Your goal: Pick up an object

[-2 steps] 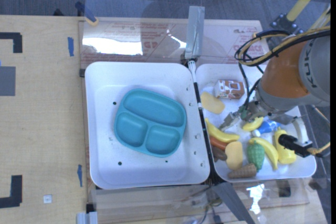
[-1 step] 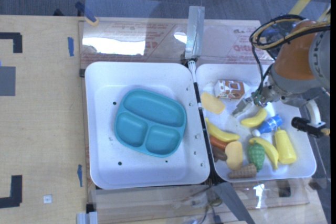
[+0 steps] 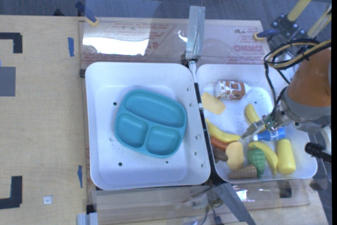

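Note:
The right bin [image 3: 263, 93] holds several toy foods. Among them are a brown and white carton [image 3: 230, 89], a pale yellow slice [image 3: 212, 104], a banana [image 3: 221, 133], a small yellow piece [image 3: 251, 113], a green broccoli [image 3: 258, 158], a yellow cylinder [image 3: 286, 155] and a brown cone [image 3: 243, 171]. My gripper [image 3: 259, 129] reaches in from the right, low over the middle of this bin. It hangs just above a blue object [image 3: 273, 135], which lies partly hidden beneath it. The orange band of the arm [image 3: 313, 87] stands above the bin's right rim.
A teal divided plate [image 3: 151, 123] lies in the left bin [image 3: 100, 113]. A clear panel and a metal post [image 3: 196, 29] stand behind the bins. Cables [image 3: 284, 52] loop near the arm at the right. A wooden bench top [image 3: 37, 113] extends to the left.

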Tool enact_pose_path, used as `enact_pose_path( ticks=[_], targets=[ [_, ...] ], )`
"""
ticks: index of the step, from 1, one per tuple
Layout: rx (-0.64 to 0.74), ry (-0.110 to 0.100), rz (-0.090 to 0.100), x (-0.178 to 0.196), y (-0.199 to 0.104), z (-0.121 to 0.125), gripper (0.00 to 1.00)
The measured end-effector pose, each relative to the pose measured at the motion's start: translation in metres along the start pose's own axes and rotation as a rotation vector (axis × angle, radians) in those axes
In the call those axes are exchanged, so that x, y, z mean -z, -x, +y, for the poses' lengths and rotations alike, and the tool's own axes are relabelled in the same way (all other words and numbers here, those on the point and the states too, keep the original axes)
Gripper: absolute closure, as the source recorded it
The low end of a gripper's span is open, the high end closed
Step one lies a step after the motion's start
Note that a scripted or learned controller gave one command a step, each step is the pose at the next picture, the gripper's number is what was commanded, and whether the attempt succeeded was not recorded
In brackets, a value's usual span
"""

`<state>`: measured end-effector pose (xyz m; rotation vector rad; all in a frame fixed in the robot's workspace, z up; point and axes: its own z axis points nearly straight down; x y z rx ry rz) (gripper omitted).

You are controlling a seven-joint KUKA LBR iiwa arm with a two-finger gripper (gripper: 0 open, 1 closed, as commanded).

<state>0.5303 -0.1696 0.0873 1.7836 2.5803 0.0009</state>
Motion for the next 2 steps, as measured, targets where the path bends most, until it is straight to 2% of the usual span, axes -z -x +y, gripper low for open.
enact_pose_path(
  ticks=[1, 2],
  targets=[
    [0.000, 0.007, -0.004, 0.012, 0.001, 0.003, 1.00],
    [-0.132, 0.003, 0.002, 0.110, -0.057, 0.054, 1.00]
  ],
)
